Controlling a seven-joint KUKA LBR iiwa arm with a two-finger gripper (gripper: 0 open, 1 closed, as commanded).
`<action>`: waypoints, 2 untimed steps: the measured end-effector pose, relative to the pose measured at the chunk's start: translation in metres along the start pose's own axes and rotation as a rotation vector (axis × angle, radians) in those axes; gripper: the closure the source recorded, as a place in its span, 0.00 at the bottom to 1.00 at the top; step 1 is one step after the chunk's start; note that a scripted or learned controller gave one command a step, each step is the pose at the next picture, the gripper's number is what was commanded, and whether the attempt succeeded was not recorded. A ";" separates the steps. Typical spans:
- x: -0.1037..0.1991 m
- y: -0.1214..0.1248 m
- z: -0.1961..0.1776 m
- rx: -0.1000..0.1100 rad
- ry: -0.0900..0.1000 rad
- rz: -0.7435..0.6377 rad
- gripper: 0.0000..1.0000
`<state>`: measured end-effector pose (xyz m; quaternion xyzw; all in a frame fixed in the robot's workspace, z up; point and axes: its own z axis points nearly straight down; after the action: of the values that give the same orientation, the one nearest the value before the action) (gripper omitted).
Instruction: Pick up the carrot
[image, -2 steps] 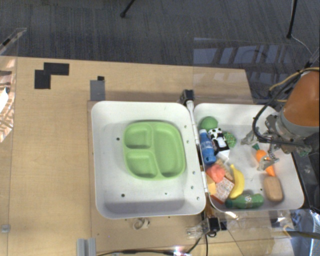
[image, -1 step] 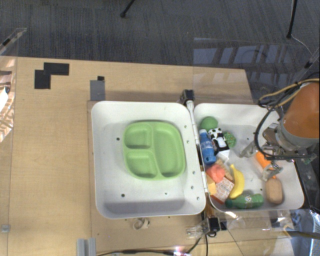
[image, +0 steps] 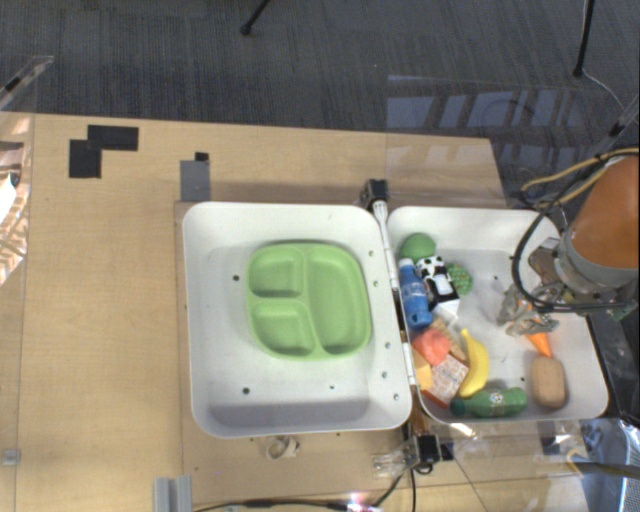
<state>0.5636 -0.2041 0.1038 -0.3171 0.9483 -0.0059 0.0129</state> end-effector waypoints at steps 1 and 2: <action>0.000 0.000 0.001 -0.001 0.001 -0.001 0.00; -0.004 -0.002 -0.013 0.008 -0.009 -0.002 1.00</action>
<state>0.5678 -0.2028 0.1170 -0.3182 0.9478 -0.0081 0.0185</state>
